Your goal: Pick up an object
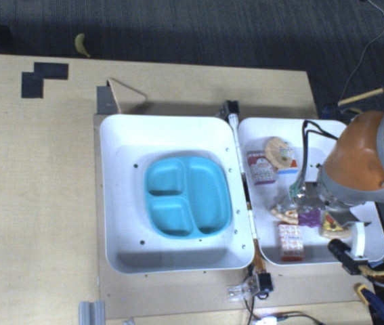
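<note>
At 3 o'clock, the arm [364, 158] is seen reaching over the right bin [327, 257], its gripper [307, 198] lowered among the clutter; the state of the tool cannot be told. A purple item [309, 217] is located just below the gripper, touching or nearly so. A red-checked packet [290, 241] lies at 6 o'clock from it, a maroon packet [261, 167] at 10 o'clock. A blue tray [187, 195] is seated in the left bin [120, 181].
</note>
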Controlling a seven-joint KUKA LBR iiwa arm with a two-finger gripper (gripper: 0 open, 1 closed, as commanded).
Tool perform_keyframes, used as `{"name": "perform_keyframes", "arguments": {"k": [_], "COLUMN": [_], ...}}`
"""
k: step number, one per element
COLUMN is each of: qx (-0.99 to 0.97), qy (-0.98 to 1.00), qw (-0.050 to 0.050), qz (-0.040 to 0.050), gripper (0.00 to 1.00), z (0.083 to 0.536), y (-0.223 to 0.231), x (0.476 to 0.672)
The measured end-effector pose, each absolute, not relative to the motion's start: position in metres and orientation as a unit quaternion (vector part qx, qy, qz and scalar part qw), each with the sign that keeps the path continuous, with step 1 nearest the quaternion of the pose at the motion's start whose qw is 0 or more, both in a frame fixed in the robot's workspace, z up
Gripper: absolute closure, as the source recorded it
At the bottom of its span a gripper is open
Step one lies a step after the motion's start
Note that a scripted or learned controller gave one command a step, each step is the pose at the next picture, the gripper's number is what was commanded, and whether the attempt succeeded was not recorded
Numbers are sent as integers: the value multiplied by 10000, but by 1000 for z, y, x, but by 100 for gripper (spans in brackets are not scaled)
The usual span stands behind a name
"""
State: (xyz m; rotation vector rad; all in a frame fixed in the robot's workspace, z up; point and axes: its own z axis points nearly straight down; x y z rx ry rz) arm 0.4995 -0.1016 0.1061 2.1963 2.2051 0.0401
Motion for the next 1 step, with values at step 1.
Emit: {"name": "perform_keyframes", "arguments": {"k": [1], "qx": [7052], "qy": [7090], "qw": [9], "qz": [17], "gripper": [100], "z": [185], "y": [-40], "x": [540]}}
